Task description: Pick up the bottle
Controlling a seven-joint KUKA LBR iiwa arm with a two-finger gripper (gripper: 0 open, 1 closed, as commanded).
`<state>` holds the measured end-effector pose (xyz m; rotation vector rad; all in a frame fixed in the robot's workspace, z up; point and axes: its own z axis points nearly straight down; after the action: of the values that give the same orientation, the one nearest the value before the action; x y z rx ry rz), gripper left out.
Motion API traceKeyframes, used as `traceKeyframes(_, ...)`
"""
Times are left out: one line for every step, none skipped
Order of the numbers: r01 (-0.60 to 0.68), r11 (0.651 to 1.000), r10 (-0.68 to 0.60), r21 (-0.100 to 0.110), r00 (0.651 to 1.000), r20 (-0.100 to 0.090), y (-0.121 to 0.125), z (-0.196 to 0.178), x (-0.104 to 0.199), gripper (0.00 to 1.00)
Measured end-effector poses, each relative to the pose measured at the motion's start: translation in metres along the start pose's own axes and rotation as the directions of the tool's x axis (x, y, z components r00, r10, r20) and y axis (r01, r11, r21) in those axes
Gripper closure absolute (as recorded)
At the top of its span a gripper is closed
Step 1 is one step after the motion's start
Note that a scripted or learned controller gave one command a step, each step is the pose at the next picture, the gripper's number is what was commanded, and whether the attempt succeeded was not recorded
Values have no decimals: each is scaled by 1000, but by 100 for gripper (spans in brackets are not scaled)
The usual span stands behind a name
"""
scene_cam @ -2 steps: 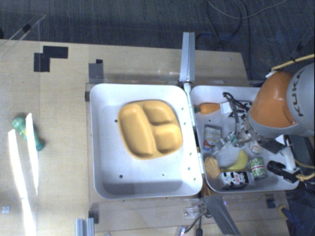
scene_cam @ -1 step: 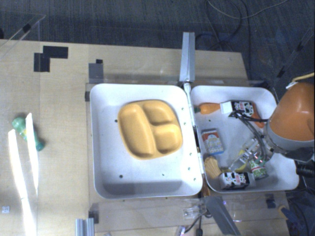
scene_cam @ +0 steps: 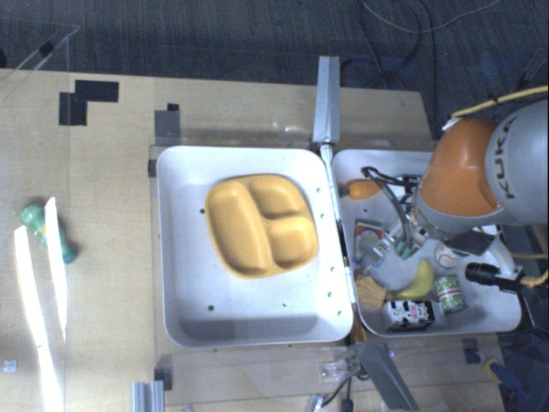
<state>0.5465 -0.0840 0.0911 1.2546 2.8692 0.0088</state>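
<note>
Two bins — arm (scene_cam: 480,174) down over the cluttered right bin (scene_cam: 506,316).

Single fixed cam overhead, slanted down, both bins (scene_cam: 171,256).

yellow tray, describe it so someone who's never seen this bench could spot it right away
Of the two white bins, take the left bin. The yellow tray lies at its middle, rounded and split into three compartments. Alone there, it differs from the small clutter under the arm in the right bin.
</note>
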Motion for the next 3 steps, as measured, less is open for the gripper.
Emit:
traceKeyframes(155, 988, -155, 2, 988, 1, 24, -60, -68, 0)
traceKeyframes(323, 946, -323, 0, 946, 4, 1, 1, -4, 0)
traceKeyframes(344, 939, -344, 2, 939, 3, -16, -85, -76, 0)
